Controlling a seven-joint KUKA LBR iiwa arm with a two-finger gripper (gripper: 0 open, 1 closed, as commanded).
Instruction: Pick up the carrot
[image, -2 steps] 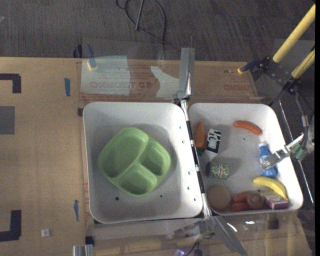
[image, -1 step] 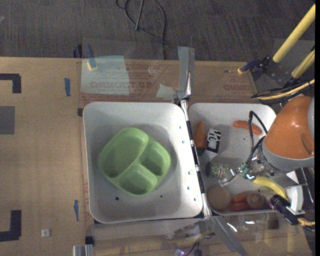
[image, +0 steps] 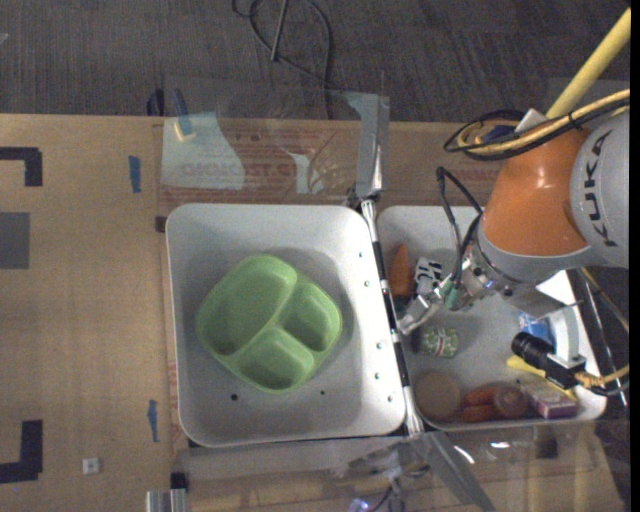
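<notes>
The carrot (image: 401, 270) lies in the right bin (image: 490, 418), hard against its left wall near the back; the gripper (image: 418, 312) hangs just in front of it and a touch to the right — close, with nothing between its fingers, which stand parted. A round green-patterned thing (image: 440, 342) sits just beside the gripper, a brown disc (image: 437, 395) nearer the front wall; the left bin (image: 200, 240) bears a green divided plate (image: 268, 322).

Lab: taped bench (image: 80, 300), cabled arm (image: 540, 200)
</notes>
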